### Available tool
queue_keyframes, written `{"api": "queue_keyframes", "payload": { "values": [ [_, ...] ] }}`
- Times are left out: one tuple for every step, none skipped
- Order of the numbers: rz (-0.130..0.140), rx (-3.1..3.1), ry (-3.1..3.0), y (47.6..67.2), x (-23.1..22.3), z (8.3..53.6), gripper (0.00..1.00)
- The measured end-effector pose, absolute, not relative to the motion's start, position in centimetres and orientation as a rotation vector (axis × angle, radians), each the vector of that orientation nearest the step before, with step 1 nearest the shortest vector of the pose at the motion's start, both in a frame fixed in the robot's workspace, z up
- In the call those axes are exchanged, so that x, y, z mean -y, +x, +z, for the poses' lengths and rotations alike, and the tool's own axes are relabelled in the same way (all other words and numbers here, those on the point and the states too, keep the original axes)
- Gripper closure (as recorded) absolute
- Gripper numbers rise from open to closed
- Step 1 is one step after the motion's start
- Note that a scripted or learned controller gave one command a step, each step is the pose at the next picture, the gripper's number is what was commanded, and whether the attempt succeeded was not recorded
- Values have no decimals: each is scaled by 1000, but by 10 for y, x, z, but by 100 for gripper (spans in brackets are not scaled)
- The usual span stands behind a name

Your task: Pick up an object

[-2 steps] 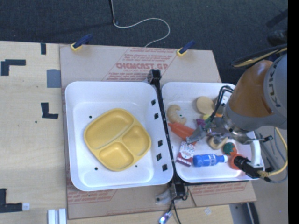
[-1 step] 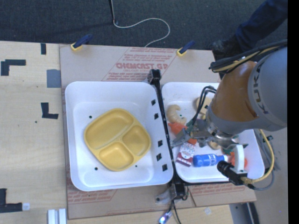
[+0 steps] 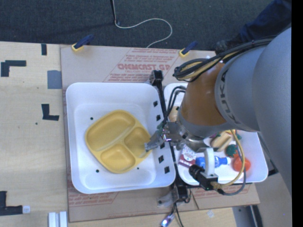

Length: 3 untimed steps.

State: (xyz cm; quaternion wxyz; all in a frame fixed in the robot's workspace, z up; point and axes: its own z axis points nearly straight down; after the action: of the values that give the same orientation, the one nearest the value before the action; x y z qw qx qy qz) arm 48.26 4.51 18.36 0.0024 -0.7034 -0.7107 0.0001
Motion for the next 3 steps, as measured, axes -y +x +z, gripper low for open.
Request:
{"api": "queue_keyframes", "payload": {
  "values": [
    [7,2221,-2215,482,-39,193,100],
    [-16,2234,-2214,485,-91,310,100],
    [-9,2233,-2214,540,-162,362,100]
  ]
}}
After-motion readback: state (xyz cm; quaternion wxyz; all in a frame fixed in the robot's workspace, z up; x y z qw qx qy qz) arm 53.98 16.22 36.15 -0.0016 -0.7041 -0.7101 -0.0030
